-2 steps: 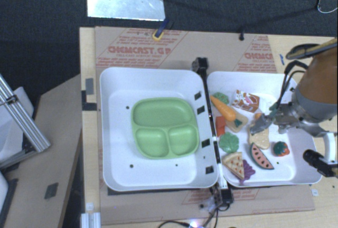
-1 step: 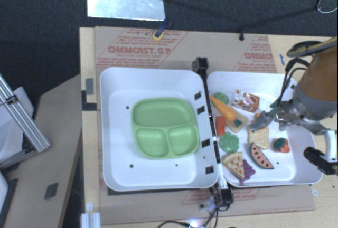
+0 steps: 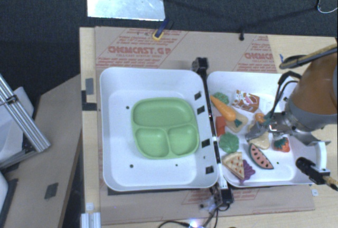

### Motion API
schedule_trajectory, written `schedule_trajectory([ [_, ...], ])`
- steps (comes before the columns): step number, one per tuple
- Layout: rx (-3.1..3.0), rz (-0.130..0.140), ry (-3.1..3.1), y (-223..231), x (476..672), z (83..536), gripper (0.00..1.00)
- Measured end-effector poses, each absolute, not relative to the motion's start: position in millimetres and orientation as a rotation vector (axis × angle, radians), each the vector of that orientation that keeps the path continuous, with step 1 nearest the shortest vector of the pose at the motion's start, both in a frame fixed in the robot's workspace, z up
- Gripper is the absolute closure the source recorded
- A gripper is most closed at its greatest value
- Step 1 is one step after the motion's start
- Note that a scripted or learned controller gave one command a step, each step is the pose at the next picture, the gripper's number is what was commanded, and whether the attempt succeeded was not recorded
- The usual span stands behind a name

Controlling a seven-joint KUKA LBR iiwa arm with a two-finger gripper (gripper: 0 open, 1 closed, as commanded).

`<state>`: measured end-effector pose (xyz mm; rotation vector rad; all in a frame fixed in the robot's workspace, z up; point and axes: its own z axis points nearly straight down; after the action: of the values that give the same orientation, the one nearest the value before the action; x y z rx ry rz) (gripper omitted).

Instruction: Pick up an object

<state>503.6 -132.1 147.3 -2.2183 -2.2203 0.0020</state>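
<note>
Jaws [image 3: 262, 131]: low in the right bin [image 3: 303, 177], near its middle; whether apart or together I cannot tell.
Nearest toy: pale wedge [image 3: 260, 141] just beneath the jaws, with the watermelon slice [image 3: 261, 157] beside it toward the bin's front edge.
Other toys: carrot [image 3: 224, 107], pizza slice [image 3: 234, 162], green piece [image 3: 228, 142].
Left bin: green tray [image 3: 162, 127].
Doing it well: probably centre over one toy, descend straight, close before lifting, avoiding neighbours.
</note>
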Motion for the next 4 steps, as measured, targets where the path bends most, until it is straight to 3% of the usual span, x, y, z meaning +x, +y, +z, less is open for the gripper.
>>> schedule_trajectory([
  [1,-2.223,-0.001,-2.225,-129.4,499.1,88.3,0.0],
  [2,-2.226,-0.004,-2.224,-130.6,501.2,87.7,0.0],
  [3,-2.235,-0.008,-2.232,-132.6,503.6,99.5,1.0],
  [4,-2.22,-0.005,-2.231,-131.7,515.4,156.0,1.0],
])
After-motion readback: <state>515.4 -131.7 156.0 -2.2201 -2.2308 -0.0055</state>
